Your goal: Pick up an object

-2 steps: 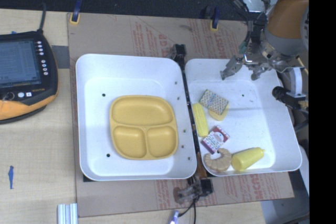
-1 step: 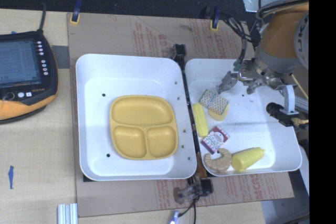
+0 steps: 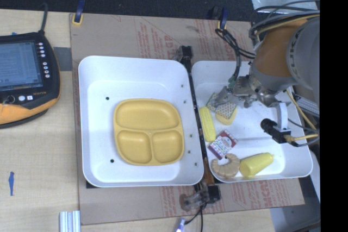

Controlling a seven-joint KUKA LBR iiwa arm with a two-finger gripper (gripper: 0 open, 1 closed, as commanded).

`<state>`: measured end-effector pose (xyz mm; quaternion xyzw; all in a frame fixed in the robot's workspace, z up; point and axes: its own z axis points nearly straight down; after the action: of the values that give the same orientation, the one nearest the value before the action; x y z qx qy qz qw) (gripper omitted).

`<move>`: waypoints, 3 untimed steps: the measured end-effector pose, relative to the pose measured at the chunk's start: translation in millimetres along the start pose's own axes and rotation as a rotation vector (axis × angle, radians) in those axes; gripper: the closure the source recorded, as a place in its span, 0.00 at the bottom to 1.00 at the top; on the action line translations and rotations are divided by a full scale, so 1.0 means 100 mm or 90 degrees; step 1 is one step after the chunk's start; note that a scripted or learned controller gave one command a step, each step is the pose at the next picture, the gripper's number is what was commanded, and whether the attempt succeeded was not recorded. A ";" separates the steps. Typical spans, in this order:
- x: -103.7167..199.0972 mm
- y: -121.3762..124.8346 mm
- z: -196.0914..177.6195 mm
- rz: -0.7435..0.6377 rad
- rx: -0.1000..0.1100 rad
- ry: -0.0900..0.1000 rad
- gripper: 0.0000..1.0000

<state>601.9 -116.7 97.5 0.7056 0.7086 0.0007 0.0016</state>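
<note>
now pincer [image 3: 222, 100] just above sponge [image 3: 227, 112], touching.

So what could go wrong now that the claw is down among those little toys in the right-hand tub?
The gripper sits right at the yellow sponge-like block, with the corn cob close beside it, so it might nudge one aside or catch both. These things lie near the wall of the right bin, which could block a finger. The small red packet lies flat and may be hard to grip.
</note>
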 end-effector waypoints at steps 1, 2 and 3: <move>-0.87 -0.11 -0.64 0.001 0.003 0.000 0.00; 0.12 0.53 -0.55 -0.002 0.004 0.001 0.00; 0.06 0.02 -0.50 0.000 0.005 0.000 0.00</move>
<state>603.3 -110.8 147.8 0.7054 0.7088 -0.0022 -0.0011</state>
